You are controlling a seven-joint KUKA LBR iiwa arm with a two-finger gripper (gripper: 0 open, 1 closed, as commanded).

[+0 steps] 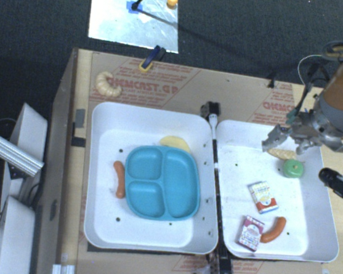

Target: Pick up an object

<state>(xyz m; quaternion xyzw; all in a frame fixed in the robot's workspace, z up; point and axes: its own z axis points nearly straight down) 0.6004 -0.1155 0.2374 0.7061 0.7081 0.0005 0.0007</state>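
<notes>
In the right bin (321,207), a tan bread-like piece (281,153) lies at the back beside a green round object (292,168). Further forward are a small red, white and blue box (263,197), a maroon box (251,232) and an orange-red sausage (273,229). My gripper (287,143) hangs just above the tan piece at the bin's back, its fingers spread apart, with nothing held between them.
The left bin (102,218) holds a blue divided plate (161,183), a sausage (120,179) to its left and a pale yellow item (175,142) behind it. On the cardboard behind the bins lie a tan curled object (108,83) and a yellow-blue tool (150,58).
</notes>
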